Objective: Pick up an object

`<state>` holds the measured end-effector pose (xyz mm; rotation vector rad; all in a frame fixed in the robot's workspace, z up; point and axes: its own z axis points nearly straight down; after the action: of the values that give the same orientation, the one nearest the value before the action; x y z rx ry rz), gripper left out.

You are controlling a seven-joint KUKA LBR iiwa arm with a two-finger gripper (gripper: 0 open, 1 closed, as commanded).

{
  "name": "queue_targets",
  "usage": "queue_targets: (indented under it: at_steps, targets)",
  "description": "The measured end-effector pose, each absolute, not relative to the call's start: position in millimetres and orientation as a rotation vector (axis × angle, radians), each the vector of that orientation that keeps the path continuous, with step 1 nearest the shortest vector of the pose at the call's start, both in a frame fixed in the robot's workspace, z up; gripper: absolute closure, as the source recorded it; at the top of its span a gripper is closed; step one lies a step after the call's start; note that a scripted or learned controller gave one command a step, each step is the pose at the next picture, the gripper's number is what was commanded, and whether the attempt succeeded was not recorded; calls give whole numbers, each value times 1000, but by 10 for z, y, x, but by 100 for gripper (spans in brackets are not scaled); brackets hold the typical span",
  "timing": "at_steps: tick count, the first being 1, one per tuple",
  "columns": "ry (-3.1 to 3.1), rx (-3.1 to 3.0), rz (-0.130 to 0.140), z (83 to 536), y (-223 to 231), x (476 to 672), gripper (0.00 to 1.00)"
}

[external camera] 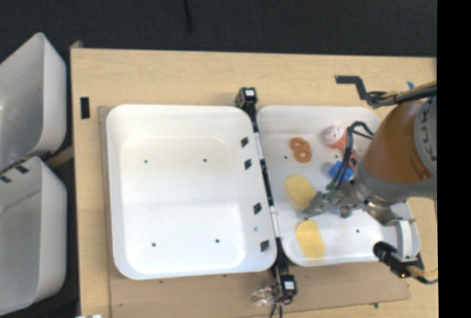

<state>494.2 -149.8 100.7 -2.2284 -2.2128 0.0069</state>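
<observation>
In the right bin [346, 254] lie two yellow pieces, one near the middle [298, 189] and one by the front wall [310, 240]. An orange ring-shaped piece [299, 149] and a small white and pink object [335, 135] sit toward the back. A blue object [339, 171] lies partly under the arm. My gripper [318, 205] hangs low over the bin floor between the two yellow pieces, just right of the upper one. I see nothing held in it.
The left bin [118, 184] is bare white. A black divider with clips [259, 177] runs between the bins. The arm's orange band [394, 151] covers the right bin's right side. White containers [26, 162] stand off the bench at the left.
</observation>
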Motion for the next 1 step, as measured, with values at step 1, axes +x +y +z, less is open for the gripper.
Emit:
queue_targets:
  at_steps: [1]
  targets:
    - [-2229,-2217,-4,1010,-1039,5431,0]
